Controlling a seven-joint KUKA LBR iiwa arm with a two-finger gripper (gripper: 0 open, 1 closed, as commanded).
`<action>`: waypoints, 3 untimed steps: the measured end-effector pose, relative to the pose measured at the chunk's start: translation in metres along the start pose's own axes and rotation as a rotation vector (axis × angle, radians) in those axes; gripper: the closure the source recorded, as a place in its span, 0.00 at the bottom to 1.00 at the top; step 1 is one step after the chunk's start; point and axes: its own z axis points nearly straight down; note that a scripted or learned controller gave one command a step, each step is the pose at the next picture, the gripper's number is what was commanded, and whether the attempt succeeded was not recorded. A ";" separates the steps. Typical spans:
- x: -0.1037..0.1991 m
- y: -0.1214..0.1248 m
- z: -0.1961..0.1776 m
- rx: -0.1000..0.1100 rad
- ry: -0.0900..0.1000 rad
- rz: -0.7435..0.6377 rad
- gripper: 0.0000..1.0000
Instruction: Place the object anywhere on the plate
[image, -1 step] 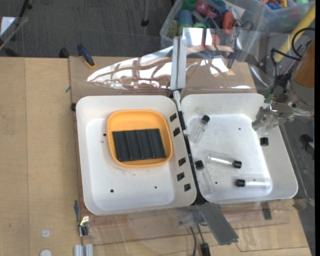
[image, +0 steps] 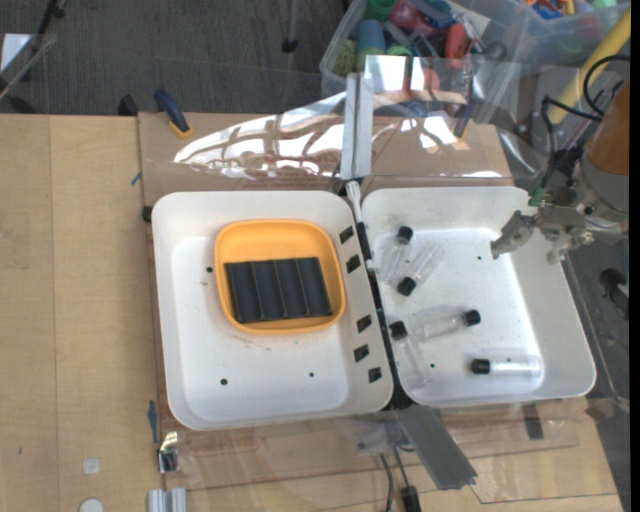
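- You see two shallow white bins side by side; take the central divider (image: 352, 190) between them as your landmark.
- Left of the divider, the left bin (image: 190, 390) holds an orange plate (image: 232, 240) with a dark ribbed insert (image: 277, 289) lying on it.
- Right of the divider, the right bin (image: 560, 330) holds several clear vials with black caps.
- One vial (image: 412, 262) lies just right of the divider, in the bin's upper part, with another capped one close against it.
- A second vial (image: 445, 321) lies lower and a little farther from the divider.
- A third vial (image: 507, 366) lies farthest right of the divider, near the bin's lower rim.
- The gripper (image: 533, 238) hangs over the right bin's upper right area, well apart from the divider.
- You cannot tell whether it is open or closed; no vial is seen in it.
- No vial rests on the plate.
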 end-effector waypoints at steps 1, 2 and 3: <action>-0.034 0.027 0.019 -0.004 0.000 -0.128 0.00; -0.045 0.046 0.005 -0.004 -0.001 -0.159 0.00; -0.040 0.071 0.003 -0.005 -0.001 -0.217 0.00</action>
